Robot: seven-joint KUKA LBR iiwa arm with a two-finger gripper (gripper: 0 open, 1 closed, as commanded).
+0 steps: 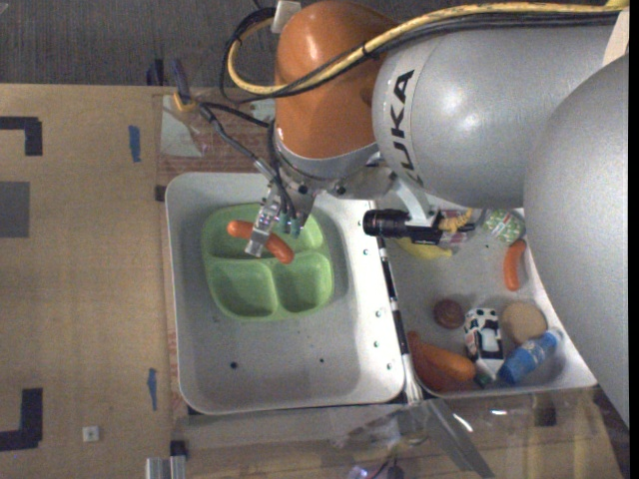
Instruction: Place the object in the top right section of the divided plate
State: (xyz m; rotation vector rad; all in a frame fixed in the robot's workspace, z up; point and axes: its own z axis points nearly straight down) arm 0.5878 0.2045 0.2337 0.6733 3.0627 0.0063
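A green divided plate (pixel 245 292) sits in the left white bin (pixel 290 372). An orange sausage-shaped object (pixel 240 231) lies across the plate's upper section, slanting down to the right. My gripper (pixel 272 230) hangs directly over the middle of that object and hides part of it. Whether the object is held or resting on the plate is unclear from here. The orange wrist band and grey arm cover the bin's upper right corner.
The right bin (pixel 559 372) holds several items: a yellow banana (pixel 429 250), a red sausage (pixel 513 264), a brown ball (pixel 448 313), a black-and-white toy (pixel 482 332), a beige lump (pixel 523 319), a blue bottle (pixel 527 357) and a carrot (pixel 444 364).
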